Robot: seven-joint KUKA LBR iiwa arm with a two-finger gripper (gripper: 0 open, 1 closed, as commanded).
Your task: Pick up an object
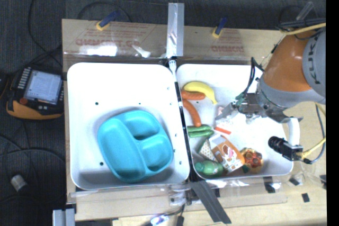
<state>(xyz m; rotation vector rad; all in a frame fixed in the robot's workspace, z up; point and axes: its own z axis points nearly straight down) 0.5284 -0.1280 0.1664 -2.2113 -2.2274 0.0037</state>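
We see a smooth orange carrot (192,109) lying lengthwise along the right bin's (265,173) left wall, a glossy curved banana (200,88) above; we cannot tell the gripper's (229,110) state.

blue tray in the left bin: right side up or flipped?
Right side up. The blue tray lies flat in the left bin, its divided compartments facing the camera.

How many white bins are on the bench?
2: the left bin holds a blue tray; the right bin, beside it, holds toy food.
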